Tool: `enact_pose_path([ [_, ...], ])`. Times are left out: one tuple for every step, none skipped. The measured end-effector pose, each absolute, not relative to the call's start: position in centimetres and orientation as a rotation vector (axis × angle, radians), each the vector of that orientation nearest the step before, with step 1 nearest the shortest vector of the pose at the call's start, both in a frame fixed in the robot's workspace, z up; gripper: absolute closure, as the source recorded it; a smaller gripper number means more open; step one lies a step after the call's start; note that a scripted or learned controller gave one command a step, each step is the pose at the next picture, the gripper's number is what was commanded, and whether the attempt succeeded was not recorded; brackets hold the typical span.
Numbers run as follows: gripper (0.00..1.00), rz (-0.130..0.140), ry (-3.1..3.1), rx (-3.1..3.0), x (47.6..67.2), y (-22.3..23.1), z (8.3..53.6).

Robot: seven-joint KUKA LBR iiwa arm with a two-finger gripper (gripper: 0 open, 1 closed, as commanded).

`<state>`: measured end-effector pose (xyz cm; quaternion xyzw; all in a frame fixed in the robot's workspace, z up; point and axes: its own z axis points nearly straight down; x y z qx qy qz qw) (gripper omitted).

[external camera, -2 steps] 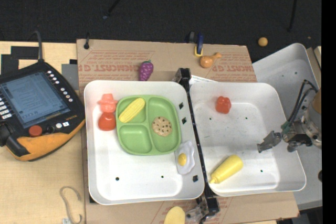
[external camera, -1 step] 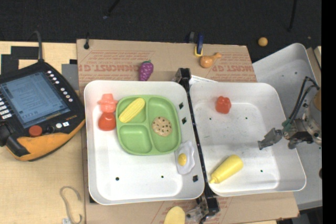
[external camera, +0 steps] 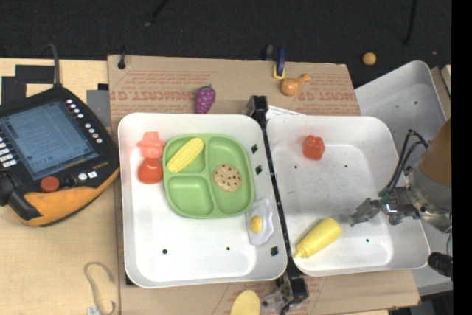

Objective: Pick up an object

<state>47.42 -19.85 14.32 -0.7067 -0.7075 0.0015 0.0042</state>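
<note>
My gripper (external camera: 363,215) reaches in from the right and hovers low over the right bin (external camera: 369,262), near its right side. It has nothing in it. A yellow squeeze bottle (external camera: 318,237) lies on its side just left of and below the gripper, a short gap away. A red pepper (external camera: 313,147) sits at the back of the same bin. The left bin (external camera: 184,262) holds a green divided plate (external camera: 193,197) with a corn cob (external camera: 184,153) and a cookie (external camera: 228,177) on it.
A pink and red toy (external camera: 150,158) stands left of the plate. A fried egg (external camera: 257,223) lies at the divide between the bins. Purple grapes (external camera: 205,97) and an orange gourd (external camera: 293,84) rest on the cardboard behind. A teach pendant (external camera: 51,151) sits far left.
</note>
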Motion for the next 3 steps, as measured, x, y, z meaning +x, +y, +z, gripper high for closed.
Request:
enact_pose_path([
  [0.00,0.003,-2.218,-2.215,47.4,-19.6,9.0],
  [1.00,0.000,-2.214,-2.224,47.4,-19.8,10.2],
  [1.00,-0.002,-2.222,-2.224,48.2,-20.6,15.6],
])
